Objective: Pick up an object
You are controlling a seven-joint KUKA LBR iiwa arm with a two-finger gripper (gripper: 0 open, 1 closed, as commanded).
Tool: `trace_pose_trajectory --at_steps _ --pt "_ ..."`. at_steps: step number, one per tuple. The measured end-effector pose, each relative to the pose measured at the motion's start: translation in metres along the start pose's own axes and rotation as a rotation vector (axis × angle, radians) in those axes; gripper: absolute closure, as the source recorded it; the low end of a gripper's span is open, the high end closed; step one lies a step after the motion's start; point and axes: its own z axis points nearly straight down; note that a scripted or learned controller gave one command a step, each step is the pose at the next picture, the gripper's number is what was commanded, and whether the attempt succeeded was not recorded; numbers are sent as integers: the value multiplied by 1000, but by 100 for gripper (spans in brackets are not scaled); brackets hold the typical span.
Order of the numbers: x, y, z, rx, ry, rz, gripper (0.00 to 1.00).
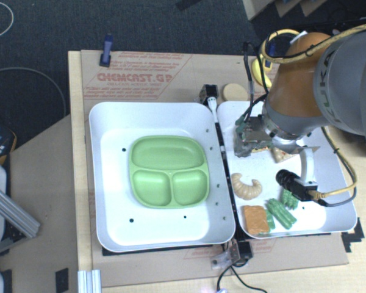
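The gripper (254, 140) hangs low over the far left part of the right bin (335, 221), its metal end blurred, so I cannot tell its grip. A croissant (247, 187) lies just below it, apart. Nearer sit an orange bread slice (255, 219) and green toy (281, 213). The left bin (104, 163) holds a green divided plate (169, 171).

The grey arm (341, 84) reaches in from the right, orange band bent downward, gripper (251, 140) lowered.
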Motion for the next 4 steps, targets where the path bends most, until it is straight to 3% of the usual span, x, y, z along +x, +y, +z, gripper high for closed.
trace_pose_trajectory --at_steps 1,2,3,4 --pt "67 -29 5 11 1 4 100" --pt "32 -40 -214 -12 0 7 100" --pt "85 -68 -123 15 -1 3 100" --pt "113 -65 -252 -7 3 2 100"
